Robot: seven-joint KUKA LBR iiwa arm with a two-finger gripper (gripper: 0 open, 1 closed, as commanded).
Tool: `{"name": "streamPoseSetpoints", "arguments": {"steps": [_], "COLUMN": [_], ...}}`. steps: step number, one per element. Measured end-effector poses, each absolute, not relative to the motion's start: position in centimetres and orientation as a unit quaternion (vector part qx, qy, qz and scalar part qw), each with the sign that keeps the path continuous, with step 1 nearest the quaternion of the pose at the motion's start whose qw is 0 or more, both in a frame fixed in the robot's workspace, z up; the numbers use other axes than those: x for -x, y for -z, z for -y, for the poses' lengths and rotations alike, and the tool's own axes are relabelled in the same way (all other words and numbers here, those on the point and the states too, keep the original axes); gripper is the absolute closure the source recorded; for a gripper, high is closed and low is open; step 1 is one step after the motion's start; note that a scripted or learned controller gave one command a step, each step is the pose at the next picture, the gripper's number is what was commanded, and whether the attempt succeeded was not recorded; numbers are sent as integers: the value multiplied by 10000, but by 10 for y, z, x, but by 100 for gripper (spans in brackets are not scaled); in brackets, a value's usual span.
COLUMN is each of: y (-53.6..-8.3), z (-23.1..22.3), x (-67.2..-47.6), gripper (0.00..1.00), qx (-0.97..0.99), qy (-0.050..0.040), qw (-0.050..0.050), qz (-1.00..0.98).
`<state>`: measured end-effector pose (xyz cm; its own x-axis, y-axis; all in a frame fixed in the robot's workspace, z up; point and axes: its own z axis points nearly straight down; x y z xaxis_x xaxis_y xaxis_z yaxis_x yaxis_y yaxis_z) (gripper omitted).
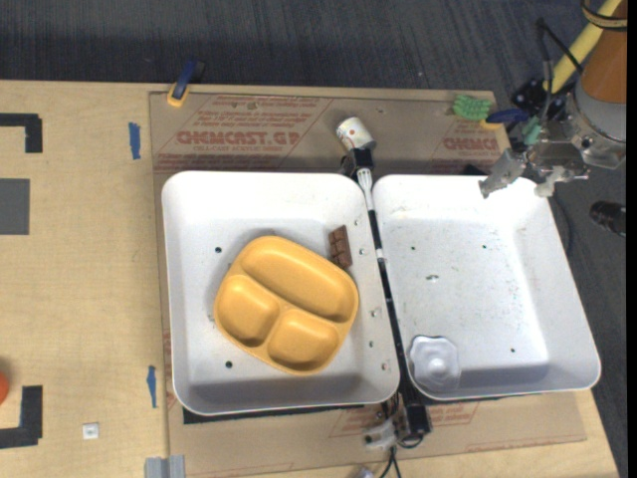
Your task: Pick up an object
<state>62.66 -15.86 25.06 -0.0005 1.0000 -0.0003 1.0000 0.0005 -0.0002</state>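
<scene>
A yellow three-compartment dish [287,303] lies in the left bin [194,217], a little left of that bin's middle. A small brown block [339,246] leans against the left bin's right wall. In the right bin [518,297] a small clear plastic piece [434,358] sits at the near left corner. My gripper [520,180] hangs over the right bin's far right corner, well away from all three objects. Its fingers [495,181] stand apart with nothing between them.
A white knob on a black clip [353,135] stands at the far end of the seam between the bins. A green clamp [470,108] and a blue-and-yellow clamp [183,83] hold the cardboard's far edge. Cables [542,83] trail beside the arm.
</scene>
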Motion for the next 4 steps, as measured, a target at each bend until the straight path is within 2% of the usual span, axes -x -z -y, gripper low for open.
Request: {"name": "streamPoseSetpoints", "arguments": {"steps": [1, 2, 3, 4], "y": [-85, -86, -86, -114], "z": [176, 121, 187, 141], "x": [-563, -596, -601, -622], "gripper": [0, 0, 0, 0], "qx": [-6757, -5687, -6996, -6876], "qy": [0, -12, -26, -6], "qw": [4, 18, -13, 5], "qz": [-7372, -8225, -7145, -7261]}}
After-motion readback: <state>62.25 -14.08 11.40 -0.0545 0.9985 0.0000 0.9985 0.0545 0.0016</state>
